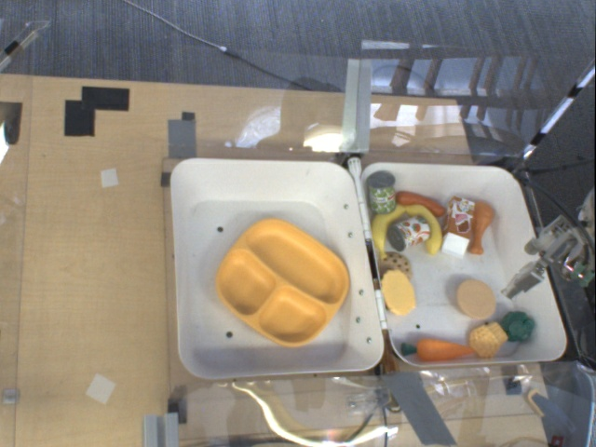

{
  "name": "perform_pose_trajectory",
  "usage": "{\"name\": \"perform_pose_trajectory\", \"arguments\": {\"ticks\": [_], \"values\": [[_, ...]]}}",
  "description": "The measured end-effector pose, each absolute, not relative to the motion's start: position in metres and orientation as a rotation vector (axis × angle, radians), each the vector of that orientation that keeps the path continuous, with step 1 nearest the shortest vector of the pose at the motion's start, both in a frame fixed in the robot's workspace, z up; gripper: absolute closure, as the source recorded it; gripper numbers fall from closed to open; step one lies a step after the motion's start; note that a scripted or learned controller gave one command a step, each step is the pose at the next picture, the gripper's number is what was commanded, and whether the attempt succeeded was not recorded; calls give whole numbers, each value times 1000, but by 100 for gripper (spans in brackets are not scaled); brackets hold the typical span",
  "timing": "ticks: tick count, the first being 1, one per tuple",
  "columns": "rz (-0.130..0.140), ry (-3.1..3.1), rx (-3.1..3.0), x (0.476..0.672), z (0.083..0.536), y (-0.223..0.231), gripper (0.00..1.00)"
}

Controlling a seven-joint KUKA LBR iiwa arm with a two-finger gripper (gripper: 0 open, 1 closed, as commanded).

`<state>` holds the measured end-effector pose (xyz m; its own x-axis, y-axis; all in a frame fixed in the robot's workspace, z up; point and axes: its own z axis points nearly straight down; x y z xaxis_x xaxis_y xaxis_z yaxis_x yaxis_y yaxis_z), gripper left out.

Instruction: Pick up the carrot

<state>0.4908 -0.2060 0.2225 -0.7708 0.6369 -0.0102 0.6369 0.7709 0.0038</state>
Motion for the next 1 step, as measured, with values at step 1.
{"name": "perform_pose_trajectory", "arguments": {"ticks": [1], "values": [[2,2831,1343,489,212,-206,0]]}}
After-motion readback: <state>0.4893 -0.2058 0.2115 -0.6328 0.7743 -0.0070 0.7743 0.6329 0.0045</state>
